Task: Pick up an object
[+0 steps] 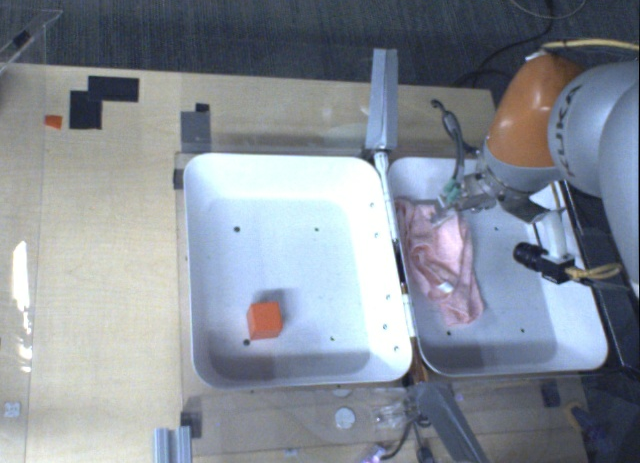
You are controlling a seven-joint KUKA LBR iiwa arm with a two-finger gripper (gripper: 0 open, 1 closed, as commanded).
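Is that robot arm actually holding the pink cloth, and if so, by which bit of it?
It cannot be told. The gripper sits at the upper end of the pink cloth in the right bin, but the cloth lies flat, and no grip on it is visible.

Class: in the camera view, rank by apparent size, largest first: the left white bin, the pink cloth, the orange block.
1. Shallow white plastic left bin
2. Crumpled pink cloth
3. Small orange block

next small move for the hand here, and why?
Probably a short descent onto the pink cloth. The hand sits at the cloth's upper edge in the right bin, and nothing visibly sits between its fingers. The orange block lies far off in the left bin.
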